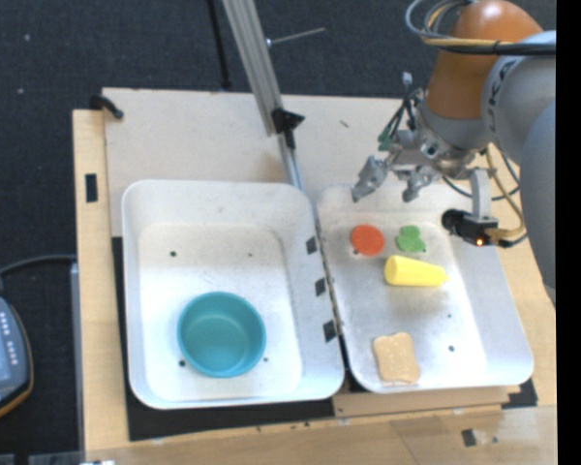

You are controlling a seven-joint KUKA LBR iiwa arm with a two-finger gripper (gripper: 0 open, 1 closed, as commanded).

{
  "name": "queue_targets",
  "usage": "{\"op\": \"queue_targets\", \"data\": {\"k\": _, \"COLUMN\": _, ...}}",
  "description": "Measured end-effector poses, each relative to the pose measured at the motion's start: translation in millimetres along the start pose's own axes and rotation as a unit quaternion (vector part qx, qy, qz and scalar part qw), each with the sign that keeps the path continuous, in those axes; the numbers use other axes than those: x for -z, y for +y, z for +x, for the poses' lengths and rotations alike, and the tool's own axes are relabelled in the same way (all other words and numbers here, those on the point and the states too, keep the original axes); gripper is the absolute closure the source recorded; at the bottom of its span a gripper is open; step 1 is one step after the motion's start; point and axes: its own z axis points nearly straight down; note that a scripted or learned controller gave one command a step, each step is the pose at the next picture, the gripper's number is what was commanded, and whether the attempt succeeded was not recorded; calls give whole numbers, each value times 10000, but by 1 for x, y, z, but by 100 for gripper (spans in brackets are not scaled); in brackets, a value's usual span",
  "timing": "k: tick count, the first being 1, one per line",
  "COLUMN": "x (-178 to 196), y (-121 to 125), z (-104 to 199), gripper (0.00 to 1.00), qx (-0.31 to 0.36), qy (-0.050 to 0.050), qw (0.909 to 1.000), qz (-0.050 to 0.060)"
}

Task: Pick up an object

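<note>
Nearest the camera, in the right bin [508, 352], a tan slice of toast [396, 358] lies flat by the front rim. Further back rests a yellow wedge [414, 272], then an orange-red disc [367, 240] and a small green piece [412, 239] side by side. The left bin [140, 216] holds a teal bowl [222, 333]. Furthest back, my gripper [390, 181] hangs over the right bin's rear edge, fingers spread apart and pinching nothing. I judge the pick not yet made: every object lies free in its bin. The orange-red disc sits closest, just in front of my fingers but apart from them.
</note>
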Motion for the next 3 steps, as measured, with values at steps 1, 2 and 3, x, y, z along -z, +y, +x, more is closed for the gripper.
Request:
{"op": "queue_targets", "data": {"k": 1, "x": 0, "y": 0, "z": 0, "gripper": 0, "qx": 1, "qy": -3, "qw": 10000, "qz": 1}}
{"op": "queue_targets", "data": {"k": 2, "x": -53, "y": 2, "z": -12, "gripper": 0, "qx": -21, "qy": -15, "qw": 10000, "qz": 23}}
{"op": "queue_targets", "data": {"k": 3, "x": -114, "y": 7, "z": -12, "gripper": 0, "qx": -6, "qy": -12, "qw": 10000, "qz": 25}}
